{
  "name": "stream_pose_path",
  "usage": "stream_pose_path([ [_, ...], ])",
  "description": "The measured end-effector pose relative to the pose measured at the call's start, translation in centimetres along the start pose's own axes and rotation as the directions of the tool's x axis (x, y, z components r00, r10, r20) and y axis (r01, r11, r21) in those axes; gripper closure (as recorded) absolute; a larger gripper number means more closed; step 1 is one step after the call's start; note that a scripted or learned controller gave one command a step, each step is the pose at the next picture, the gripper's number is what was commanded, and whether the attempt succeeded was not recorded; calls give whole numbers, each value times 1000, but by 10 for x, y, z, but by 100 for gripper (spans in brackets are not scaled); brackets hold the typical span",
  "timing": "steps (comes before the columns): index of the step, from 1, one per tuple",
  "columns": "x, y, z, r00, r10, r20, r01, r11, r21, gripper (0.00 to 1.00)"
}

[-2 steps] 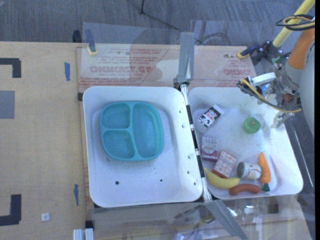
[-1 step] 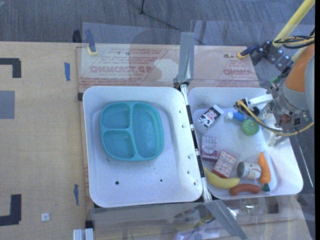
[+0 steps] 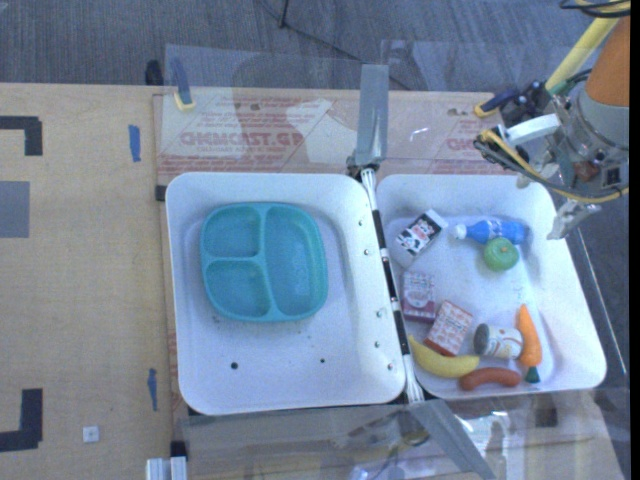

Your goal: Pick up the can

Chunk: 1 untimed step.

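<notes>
The can lies on its side in the front part of the right bin, with its grey end facing left. It rests between a red and white box and a carrot. My gripper hangs over the bin's far right corner, well behind the can and apart from it. Nothing is visibly held in it.
The right bin also holds a black and white carton, a blue bottle, a green apple, a pink box, a banana and a sausage. A teal divided plate lies in the left bin.
</notes>
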<state>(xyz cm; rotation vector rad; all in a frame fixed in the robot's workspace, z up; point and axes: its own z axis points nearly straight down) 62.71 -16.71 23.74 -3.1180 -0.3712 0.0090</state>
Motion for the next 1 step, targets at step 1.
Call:
stream_pose_path([
  [1,-51,-43,84,995,-98,2,98,995,3,0],
])
